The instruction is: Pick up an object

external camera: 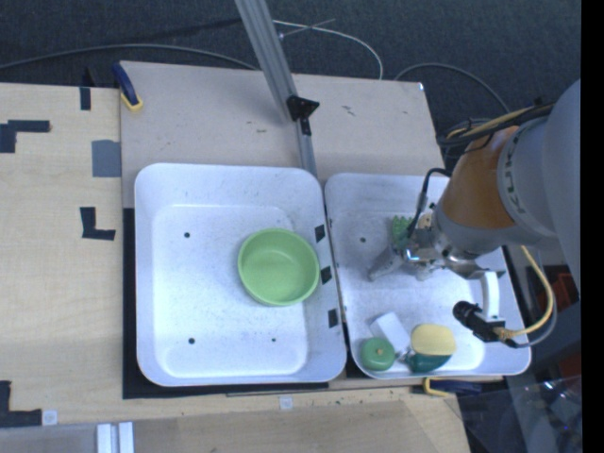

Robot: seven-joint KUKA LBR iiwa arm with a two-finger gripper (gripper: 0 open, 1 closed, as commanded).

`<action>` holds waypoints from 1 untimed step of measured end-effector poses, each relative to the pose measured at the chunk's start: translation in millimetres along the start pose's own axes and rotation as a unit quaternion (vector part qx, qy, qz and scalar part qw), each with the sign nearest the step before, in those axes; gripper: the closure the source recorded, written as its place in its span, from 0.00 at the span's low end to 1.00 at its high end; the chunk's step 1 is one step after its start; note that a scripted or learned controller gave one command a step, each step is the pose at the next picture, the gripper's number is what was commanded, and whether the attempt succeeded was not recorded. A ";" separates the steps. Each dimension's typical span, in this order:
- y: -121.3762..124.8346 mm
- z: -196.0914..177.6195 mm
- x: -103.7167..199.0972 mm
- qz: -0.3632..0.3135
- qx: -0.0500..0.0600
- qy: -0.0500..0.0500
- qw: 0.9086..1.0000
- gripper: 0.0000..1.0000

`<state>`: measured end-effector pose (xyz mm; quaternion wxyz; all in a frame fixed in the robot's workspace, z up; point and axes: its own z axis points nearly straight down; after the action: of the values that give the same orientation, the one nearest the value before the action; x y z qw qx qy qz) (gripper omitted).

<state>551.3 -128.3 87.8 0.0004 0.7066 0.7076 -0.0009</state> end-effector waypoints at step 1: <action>0.1 -11.1 1.0 -0.001 0.001 0.001 1.000 1.00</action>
<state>551.3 -127.3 98.9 -0.0008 0.7062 0.7080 -0.0006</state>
